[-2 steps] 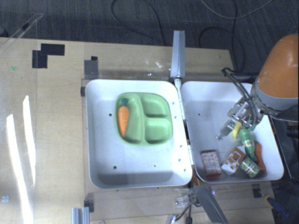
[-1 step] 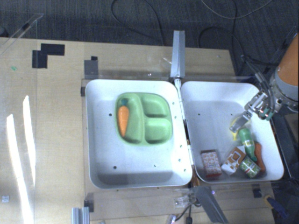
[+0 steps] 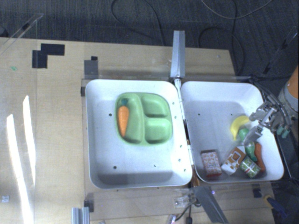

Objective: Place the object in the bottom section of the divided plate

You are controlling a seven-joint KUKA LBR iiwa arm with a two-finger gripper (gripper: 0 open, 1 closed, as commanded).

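A green divided plate (image 3: 157, 130) lies in the left bin (image 3: 100, 167). It has one long section on its left and two smaller ones on its right. An orange carrot (image 3: 123, 119) lies in the long left section. My gripper (image 3: 253, 124) hangs open over the right side of the right bin (image 3: 210, 101), with nothing between its fingers. Its tips are just right of a yellow object (image 3: 238, 123) and a small green object (image 3: 243, 133).
Along the right bin's front lie a reddish-brown box (image 3: 211, 161), a small carton (image 3: 233, 160), a green can (image 3: 250, 168) and an orange-red piece (image 3: 259, 155). A metal post (image 3: 178, 55) stands behind the wall between the bins. Cables run across the floor behind.
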